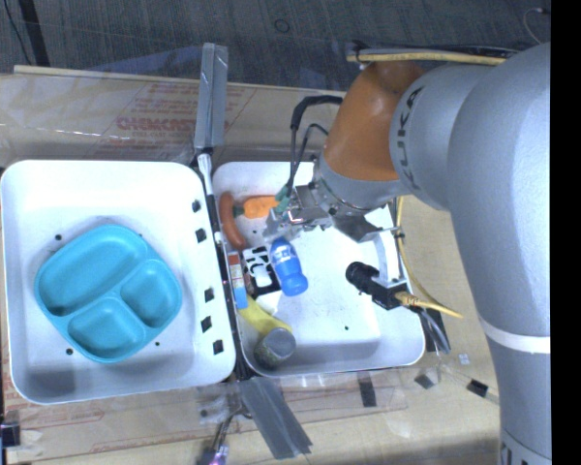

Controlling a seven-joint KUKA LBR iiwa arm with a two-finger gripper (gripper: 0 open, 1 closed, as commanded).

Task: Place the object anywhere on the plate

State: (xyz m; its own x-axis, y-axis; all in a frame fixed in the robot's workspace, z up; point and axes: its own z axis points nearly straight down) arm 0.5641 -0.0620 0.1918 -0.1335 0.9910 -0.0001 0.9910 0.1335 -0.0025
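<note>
nothing is set on the blue plate (107,294) yet. the gripper (292,213) is seen low over the blue bottle (288,268) in the right bin (407,342); its grip cannot be told.

Camera spot: high above the desk (97,105), looking down at a slant.
What it sees: both white bins, side by side.
Arm (445,124): comes in from the frame's right.

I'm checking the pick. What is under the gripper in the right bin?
Below the gripper lies a blue bottle beside a black-and-white item. An orange object shows at its left. The arm covers the right bin's upper part.
</note>
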